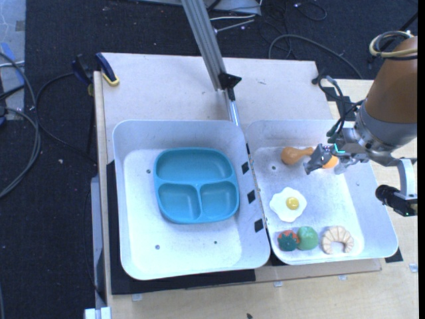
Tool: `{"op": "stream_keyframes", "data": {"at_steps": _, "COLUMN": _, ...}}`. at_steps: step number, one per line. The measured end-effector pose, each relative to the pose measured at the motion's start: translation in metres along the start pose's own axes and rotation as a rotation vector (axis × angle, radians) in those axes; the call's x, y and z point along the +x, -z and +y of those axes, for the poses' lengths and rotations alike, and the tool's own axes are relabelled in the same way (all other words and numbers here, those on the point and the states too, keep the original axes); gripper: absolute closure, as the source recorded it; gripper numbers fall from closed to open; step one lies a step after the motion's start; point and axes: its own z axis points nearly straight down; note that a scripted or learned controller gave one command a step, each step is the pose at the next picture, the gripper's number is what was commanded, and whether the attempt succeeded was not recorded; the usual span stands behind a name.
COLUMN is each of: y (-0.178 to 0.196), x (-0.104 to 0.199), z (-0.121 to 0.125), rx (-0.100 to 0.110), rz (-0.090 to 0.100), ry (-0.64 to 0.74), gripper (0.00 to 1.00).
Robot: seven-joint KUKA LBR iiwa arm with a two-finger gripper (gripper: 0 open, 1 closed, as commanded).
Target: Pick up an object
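Nearest in the right bin point(372, 244) lie a croissant point(338, 239) and a green toy point(298, 238), with a fried egg point(289, 203) behind them. At the far end, the end effector point(323, 158) touches a chicken leg point(296, 154); I cannot tell if it grips. A blue tray point(196, 185) sits in the left bin point(133, 198).

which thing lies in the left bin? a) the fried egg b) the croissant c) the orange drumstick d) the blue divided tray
d: the blue divided tray lies in the left bin, while the fried egg, the croissant and the orange drumstick all lie in the right bin.
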Motion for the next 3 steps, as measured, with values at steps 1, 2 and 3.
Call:
{"op": "stream_keyframes", "data": {"at_steps": 1, "y": 0.001, "x": 0.000, "z": 0.001, "rx": -0.003, "rz": 0.000, "ry": 0.000, "gripper": 0.00}}
{"op": "stream_keyframes", "data": {"at_steps": 2, "y": -0.044, "x": 0.006, "z": 0.000, "rx": 0.002, "rz": 0.000, "ry": -0.001, "gripper": 0.00}}
{"op": "stream_keyframes", "data": {"at_steps": 3, "y": -0.108, "x": 0.005, "z": 0.001, "rx": 0.003, "rz": 0.000, "ry": -0.002, "gripper": 0.00}}
